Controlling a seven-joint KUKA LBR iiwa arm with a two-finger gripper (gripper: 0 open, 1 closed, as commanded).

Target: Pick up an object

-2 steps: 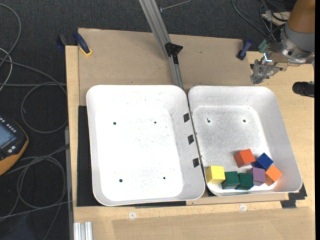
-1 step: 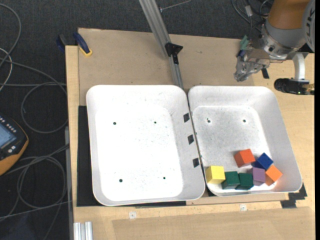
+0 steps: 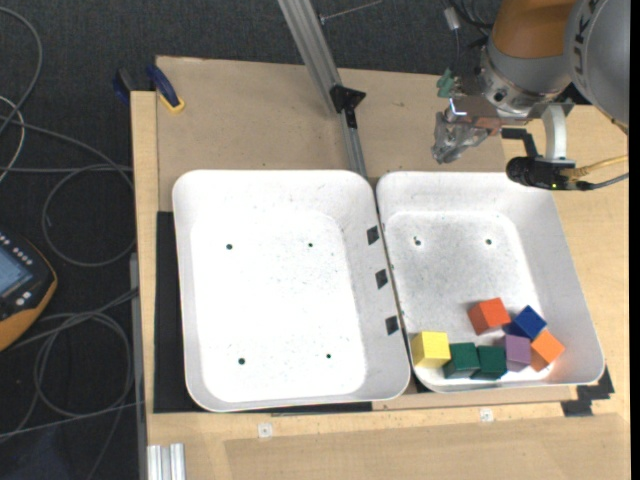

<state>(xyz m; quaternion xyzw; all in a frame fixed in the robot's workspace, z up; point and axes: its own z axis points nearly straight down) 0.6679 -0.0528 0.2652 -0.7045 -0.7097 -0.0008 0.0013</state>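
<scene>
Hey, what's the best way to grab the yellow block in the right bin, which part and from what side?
Come straight down on the yellow block from above and pinch its far and near faces. It sits at the left end of the cluster, with a green block close against its right side, while the bin floor beyond it looks bare. The right bin's near wall is close, so keep the approach vertical.

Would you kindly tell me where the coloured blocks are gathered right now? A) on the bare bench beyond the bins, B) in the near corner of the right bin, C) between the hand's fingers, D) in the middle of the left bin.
B: the yellow block, green blocks and the others cluster in the near corner of the right bin.
</scene>
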